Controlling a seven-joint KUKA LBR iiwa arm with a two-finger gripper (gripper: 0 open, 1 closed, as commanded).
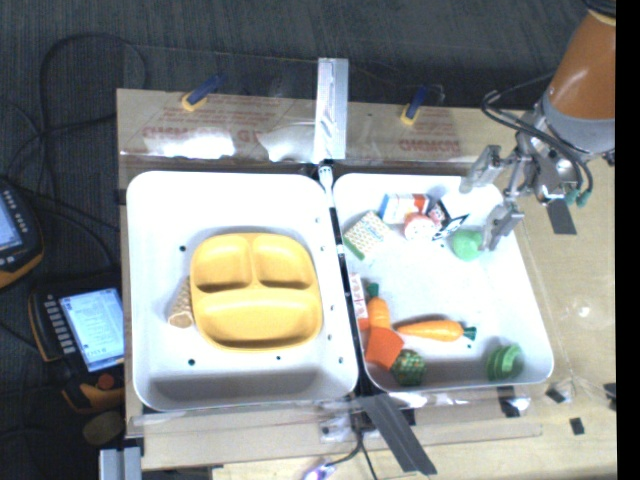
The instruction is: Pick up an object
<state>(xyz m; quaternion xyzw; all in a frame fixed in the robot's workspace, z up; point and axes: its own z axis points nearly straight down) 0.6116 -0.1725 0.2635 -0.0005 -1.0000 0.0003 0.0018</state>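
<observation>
Bright even light, slightly soft focus

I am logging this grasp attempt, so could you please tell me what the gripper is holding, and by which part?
Nothing is held. The two-finger gripper hangs open over the right white bin's far corner, beside the small round green object.

We see the arm (592, 63) as a fat rounded link, orange over most of its visible length, with a grey collar below it at the wrist. Thin black cables loop out from the wrist on the left side and curl around the metal bracketry. The tool (497, 196) is bare silver-grey metal with two slim fingers (499, 226), plus a dark block and a small teal-green tab on its right side.
</observation>
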